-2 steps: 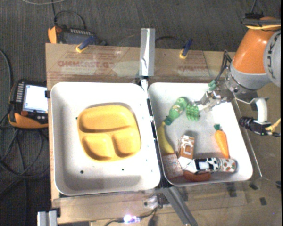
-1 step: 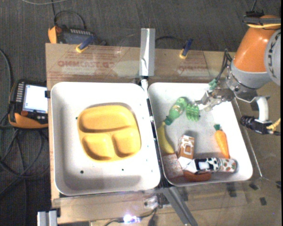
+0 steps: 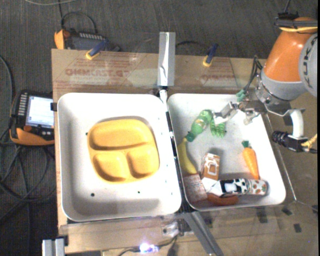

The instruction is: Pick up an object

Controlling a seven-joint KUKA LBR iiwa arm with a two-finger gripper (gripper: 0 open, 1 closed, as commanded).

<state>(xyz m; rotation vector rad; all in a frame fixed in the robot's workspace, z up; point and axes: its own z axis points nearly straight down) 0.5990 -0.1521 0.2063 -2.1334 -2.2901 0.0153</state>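
- Dark carpet surrounds the bench; right bin (image 3: 176, 143) holds the clutter.
- Gripper (image 3: 236, 109) hovers near its far edge, fingers released, grasping nothing.
- Green bottle (image 3: 200, 122) lies just left, long axis slanting.

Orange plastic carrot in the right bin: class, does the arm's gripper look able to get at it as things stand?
Probably yes. The orange plastic carrot lies alone on bare bin floor, nothing on top of it, just below the gripper, which hovers over the same white bin.

glossy yellow plastic tray (image 3: 125, 148), smooth white bins (image 3: 74, 196), glossy carrot (image 3: 250, 162)
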